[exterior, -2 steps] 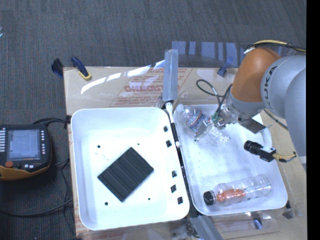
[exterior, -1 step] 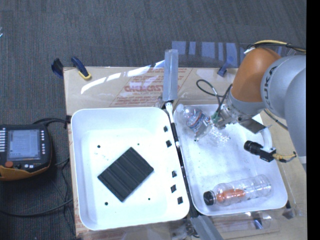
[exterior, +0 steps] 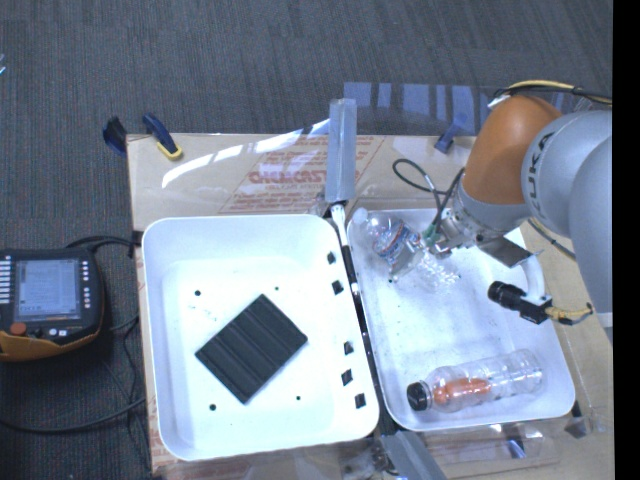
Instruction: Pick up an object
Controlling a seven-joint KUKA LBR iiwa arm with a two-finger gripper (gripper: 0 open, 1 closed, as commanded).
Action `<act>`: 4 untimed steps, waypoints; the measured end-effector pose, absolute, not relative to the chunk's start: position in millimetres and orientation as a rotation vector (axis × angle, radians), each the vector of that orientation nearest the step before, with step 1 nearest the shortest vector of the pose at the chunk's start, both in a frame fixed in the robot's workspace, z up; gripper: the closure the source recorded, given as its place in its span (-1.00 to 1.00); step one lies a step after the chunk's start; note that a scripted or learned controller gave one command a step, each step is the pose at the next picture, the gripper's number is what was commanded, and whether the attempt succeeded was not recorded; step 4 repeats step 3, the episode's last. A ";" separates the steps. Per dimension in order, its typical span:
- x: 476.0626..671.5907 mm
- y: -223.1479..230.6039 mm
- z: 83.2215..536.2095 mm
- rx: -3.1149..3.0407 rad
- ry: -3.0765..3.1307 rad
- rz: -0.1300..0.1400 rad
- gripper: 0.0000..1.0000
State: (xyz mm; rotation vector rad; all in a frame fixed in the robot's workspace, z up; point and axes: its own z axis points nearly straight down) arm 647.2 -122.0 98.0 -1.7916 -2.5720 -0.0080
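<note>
Tool [exterior: 425, 251] sits low over the crumpled clear plastic [exterior: 392, 240] at the right bin's [exterior: 470, 353] far-left corner, grip state unreadable; you should confirm the catch before lifting straight up.

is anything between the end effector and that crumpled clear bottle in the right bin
Nothing visible does. The end effector is down at the crumpled bottle at the far end of the right bin; the other bottle lies apart, at the near end.

A ridged black pad [exterior: 251, 347] lies in a white bin [exterior: 160, 268]; the clear bottle [exterior: 476, 381] holds orange, black-capped.
</note>
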 end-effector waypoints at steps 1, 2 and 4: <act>645.9 -120.7 107.5 -1.783 -2.566 -0.003 1.00; 645.8 -120.9 107.5 -1.783 -2.566 -0.003 -1.00; 648.6 -132.0 99.8 -1.679 -2.657 -0.009 -1.00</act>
